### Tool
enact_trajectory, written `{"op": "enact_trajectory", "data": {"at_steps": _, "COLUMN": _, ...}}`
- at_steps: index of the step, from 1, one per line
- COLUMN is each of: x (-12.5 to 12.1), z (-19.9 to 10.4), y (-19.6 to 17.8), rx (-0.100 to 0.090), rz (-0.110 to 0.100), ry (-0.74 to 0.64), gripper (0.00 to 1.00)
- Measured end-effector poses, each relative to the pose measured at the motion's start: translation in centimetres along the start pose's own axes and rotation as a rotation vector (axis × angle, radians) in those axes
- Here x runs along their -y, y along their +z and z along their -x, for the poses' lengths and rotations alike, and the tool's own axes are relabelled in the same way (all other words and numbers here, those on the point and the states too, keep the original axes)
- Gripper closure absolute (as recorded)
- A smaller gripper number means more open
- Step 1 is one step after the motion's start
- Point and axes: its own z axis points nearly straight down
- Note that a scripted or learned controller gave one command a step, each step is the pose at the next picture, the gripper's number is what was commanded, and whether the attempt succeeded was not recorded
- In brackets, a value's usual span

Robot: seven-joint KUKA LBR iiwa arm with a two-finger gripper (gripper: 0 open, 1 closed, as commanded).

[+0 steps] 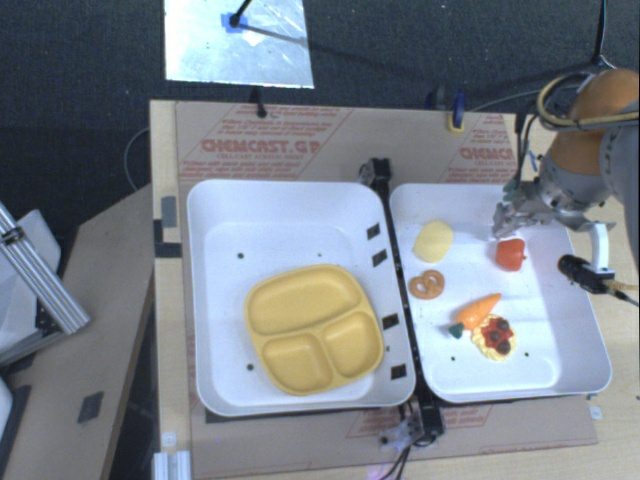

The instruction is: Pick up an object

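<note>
Nearby, red tomato (510, 254) just below fingers (507, 220), grip unclear; pale lemon (433, 240), pretzel (427, 285), carrot (478, 310) alongside.

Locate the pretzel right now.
The pretzel lies in the right bin, near its left wall, just below the pale yellow piece and left of the carrot.

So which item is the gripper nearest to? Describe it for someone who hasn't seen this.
Look in the right bin, near its far right corner, just below the gripper. The small red tomato-like piece sits there, the only all-red item.
</note>
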Motion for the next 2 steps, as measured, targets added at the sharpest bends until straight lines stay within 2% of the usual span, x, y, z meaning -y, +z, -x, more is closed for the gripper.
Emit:
{"op": "enact_trajectory", "data": {"at_steps": 1, "x": -0.4, "z": 0.3, "y": -6.5, "rx": 0.000, "rz": 0.003, "ry": 0.003, "gripper": 1.00}}
{"op": "enact_trajectory", "data": {"at_steps": 2, "x": -0.6, "z": -0.2, "y": -11.1, "rx": -0.001, "rz": 0.001, "ry": 0.001, "gripper": 1.00}}
